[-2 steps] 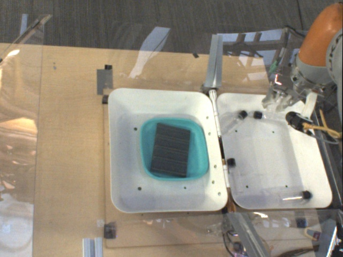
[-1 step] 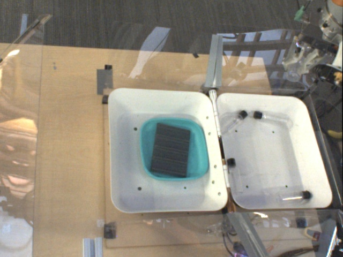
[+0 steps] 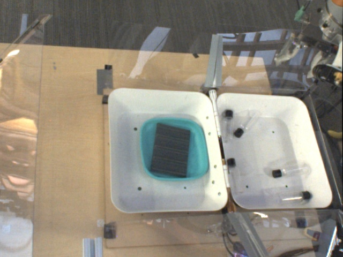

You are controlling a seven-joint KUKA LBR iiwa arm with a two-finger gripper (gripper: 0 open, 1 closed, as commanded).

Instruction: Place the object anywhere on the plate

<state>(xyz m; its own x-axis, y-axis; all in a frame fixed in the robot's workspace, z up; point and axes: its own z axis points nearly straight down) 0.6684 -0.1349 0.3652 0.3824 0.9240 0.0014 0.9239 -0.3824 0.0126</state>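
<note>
A dark grey ridged rectangular block (image 3: 171, 149) lies flat on the teal plate (image 3: 201, 153), roughly at its centre, with its long side running away from the camera. The plate sits in the middle of the left white bin (image 3: 123, 159). My gripper (image 3: 320, 30) is up at the top right corner, past the far edge of the right bin, well away from the plate and the block. Nothing is seen held in it.
The right white bin (image 3: 316, 149) holds several small clear tubes with black caps (image 3: 277, 173), scattered around it. A metal divider (image 3: 215, 68) runs back from between the two bins. Cables and frame parts crowd the top right.
</note>
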